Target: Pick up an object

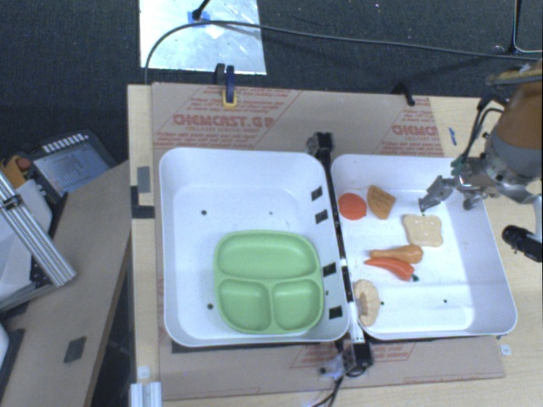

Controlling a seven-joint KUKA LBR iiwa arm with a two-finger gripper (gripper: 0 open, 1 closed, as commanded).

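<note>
White bins sit side by side before us. We see a green divided plate [268, 280] in the left bin [182, 185]. The right bin [484, 299] holds a red disc [352, 206], a tan wedge [381, 202], a pale bread slice [422, 230], an orange carrot piece [397, 254] touching a red pepper [390, 267], and a beige lump [366, 300] by the divider. Reaching in from the right, the gripper [454, 193] hangs over the bin's upper right, just beside the bread slice, with nothing between its fingers; we cannot tell how the jaws stand.

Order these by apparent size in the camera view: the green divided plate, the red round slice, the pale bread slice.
1. green divided plate, clearly the largest.
2. pale bread slice.
3. red round slice, slightly smaller than the bread; the difference is small.
</note>
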